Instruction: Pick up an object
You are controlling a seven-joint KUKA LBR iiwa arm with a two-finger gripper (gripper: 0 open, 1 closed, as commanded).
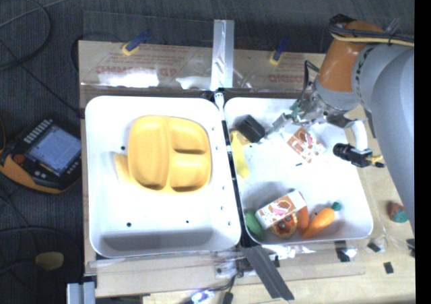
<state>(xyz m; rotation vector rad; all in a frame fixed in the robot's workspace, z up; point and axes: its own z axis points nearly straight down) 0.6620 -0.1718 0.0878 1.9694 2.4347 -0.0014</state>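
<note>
My gripper (300,112) hangs low over the back of the right bin (350,188), below the orange band of the wrist. A small red and white packet (304,144) lies just in front of it, apart from it. To the gripper's left a black block (248,127) rests near the bin's back left corner, with a yellow piece (237,151) against the left wall. Along the front wall sit a red and white carton (279,209), an orange carrot (321,220), a red round thing (287,226) and a green thing (250,220).
The left bin (108,228) holds a yellow divided plate (168,151). A metal divider (223,53) stands behind the bins' shared wall. A handheld device (47,154) lies on the floor at far left.
</note>
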